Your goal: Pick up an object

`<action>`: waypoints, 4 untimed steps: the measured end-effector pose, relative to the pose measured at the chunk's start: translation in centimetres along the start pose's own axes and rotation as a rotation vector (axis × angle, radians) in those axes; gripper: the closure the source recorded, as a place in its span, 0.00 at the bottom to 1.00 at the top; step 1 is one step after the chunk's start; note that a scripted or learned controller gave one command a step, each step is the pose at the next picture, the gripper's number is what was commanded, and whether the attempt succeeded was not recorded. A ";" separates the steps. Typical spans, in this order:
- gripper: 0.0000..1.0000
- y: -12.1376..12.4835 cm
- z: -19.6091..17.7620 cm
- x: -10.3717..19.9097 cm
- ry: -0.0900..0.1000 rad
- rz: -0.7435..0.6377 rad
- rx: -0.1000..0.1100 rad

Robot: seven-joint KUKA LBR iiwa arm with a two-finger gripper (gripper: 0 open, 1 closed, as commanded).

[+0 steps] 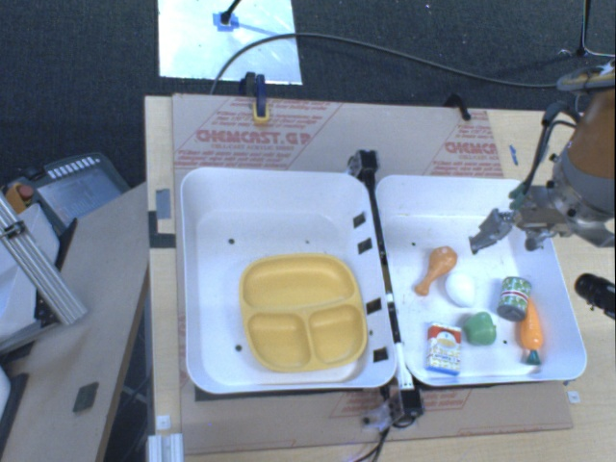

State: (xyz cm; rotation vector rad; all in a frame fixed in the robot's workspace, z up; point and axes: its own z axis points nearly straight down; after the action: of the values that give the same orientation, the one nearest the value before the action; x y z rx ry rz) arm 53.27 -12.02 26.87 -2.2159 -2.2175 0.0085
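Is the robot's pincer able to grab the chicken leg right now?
Probably yes. The pincer hangs above the right bin, just up and right of the chicken leg, with bare bin floor between them. The white egg lies close beside the leg, though.

Robotics lab bench: two shallow white plastic bins (289, 186) clamped on brown printed cardboard sheet (318, 128), loose black cables (404, 56), grey aluminium extrusion (34, 268) left.
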 end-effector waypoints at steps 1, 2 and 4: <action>0.00 0.2 -0.5 0.0 -0.002 -0.002 -0.010; 0.00 0.0 4.5 1.0 0.000 -0.001 -0.007; 0.00 1.1 15.4 1.0 -0.001 0.001 -0.005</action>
State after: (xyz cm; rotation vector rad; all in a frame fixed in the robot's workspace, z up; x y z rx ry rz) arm 54.28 -10.96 11.49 -2.2194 -2.2199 0.0031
